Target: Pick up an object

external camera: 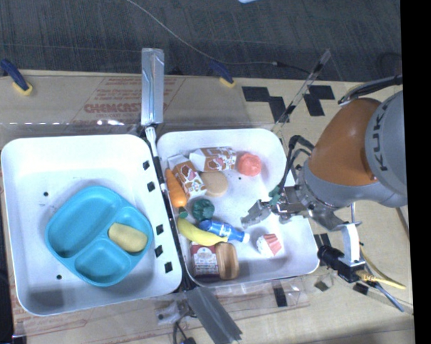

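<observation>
My gripper (258,211) hangs over the right part of the right bin (294,267), open, with nothing between its fingers. Just below it lies a small red and white cup (269,244). To its left are a blue bottle (224,230), a banana (195,233) and a green toy (201,208). Farther back sit a red tomato (249,164), a tan bun (215,183), two cartons (189,176) (218,159) and a carrot (176,191). A red-labelled can (204,259) and a brown piece (227,260) lie at the front.
The left bin (22,162) holds a blue divided plate (83,234) with a yellow lump (128,236) in one compartment. A metal divider (152,92) stands between the bins at the back. The arm's orange band (346,144) looms at the right.
</observation>
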Robot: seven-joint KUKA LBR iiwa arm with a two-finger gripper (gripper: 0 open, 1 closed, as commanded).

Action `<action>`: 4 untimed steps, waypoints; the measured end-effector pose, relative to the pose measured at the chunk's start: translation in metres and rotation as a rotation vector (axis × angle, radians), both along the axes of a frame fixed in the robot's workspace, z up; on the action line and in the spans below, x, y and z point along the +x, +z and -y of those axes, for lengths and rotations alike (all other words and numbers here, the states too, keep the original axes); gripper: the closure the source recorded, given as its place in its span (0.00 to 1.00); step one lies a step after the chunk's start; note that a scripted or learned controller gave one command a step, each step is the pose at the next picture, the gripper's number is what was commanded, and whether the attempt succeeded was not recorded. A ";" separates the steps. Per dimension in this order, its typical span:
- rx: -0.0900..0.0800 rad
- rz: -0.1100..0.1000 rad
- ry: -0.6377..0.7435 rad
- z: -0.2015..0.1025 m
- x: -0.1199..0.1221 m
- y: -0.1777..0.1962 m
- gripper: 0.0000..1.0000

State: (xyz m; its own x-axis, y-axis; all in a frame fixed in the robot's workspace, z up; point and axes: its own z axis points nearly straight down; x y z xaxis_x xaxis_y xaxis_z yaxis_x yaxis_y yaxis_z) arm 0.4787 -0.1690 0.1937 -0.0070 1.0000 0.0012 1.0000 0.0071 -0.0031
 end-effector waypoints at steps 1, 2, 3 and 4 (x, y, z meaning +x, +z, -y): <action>-0.002 0.005 0.009 -0.045 -0.001 -0.102 0.00; -0.002 0.004 0.013 -0.045 0.000 -0.092 1.00; 0.001 0.000 0.021 -0.075 -0.002 -0.103 1.00; 0.002 -0.001 0.026 -0.075 -0.001 -0.093 1.00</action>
